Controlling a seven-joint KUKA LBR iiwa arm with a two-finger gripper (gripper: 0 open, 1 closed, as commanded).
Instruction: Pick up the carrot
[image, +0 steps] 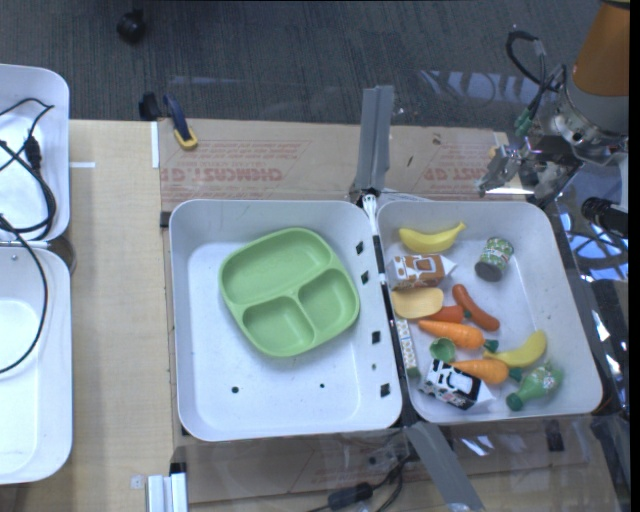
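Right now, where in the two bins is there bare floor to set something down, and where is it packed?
Left bin: bare floor all around the green plate, widest along its near side. Right bin: a bare patch between the can and the right wall. Crowded from the banana down past the carrots.

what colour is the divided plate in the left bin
Light green. The divided plate has three compartments and lies in the left bin, seen plainly in the camera view.

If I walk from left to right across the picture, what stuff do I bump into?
Black cables on the white surface, then the green divided plate in the left bin, then the small carton, a carrot, the little can, the green toy bottle, and the gripper up top.
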